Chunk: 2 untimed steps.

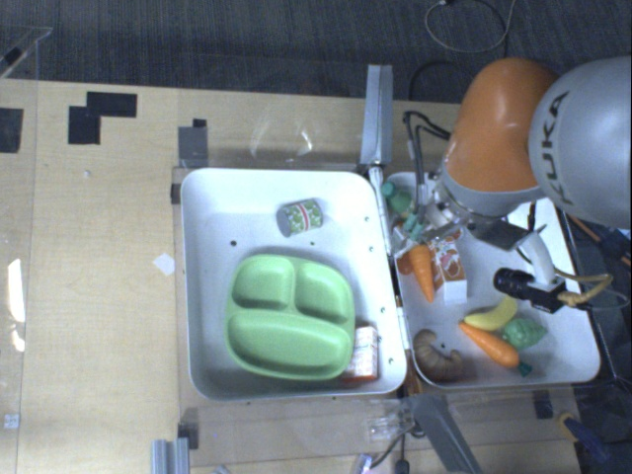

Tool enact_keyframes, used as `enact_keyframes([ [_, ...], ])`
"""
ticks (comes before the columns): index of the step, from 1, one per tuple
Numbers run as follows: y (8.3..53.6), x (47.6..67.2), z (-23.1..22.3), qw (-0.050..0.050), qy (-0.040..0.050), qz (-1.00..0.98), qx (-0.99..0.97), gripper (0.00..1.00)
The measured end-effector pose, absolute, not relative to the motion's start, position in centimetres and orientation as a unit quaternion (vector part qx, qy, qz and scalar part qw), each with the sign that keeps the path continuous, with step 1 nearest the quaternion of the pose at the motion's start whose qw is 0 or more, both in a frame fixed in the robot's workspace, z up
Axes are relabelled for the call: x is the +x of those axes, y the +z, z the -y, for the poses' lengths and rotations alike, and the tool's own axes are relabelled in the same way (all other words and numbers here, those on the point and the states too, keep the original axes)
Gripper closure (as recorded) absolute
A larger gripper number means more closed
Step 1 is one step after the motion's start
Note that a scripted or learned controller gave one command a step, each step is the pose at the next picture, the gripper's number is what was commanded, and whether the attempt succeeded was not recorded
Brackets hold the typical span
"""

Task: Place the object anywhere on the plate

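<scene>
— Where's the plate?
— The green plate (292,316) lies in the left bin (212,265), toward six o'clock; a small can (301,216) sits at its twelve.
— And the gripper?
— The gripper (420,227) hovers above a carrot (423,271) in the right bin (573,363) (whether spread or pinching, I cannot tell).

Pale wooden bench top (99,294) across most of view. Dark grey carpet floor (197,18) along top edge. Black cable (474,23) looped on carpet. Black tape marks (99,115) upper left of bench.
</scene>
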<state>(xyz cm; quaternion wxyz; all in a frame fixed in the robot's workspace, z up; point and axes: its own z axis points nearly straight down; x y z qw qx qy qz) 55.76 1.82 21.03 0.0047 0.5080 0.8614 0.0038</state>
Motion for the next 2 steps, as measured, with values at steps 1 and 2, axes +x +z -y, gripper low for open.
enact_keyframes([
  [1, 20.17, 51.98, -11.32, 0.002, 0.0017, -0.894, 0.449, 1.0],
  [2, 20.17, 51.99, -11.28, 0.002, 0.0018, -0.893, 0.45, 0.0],
])
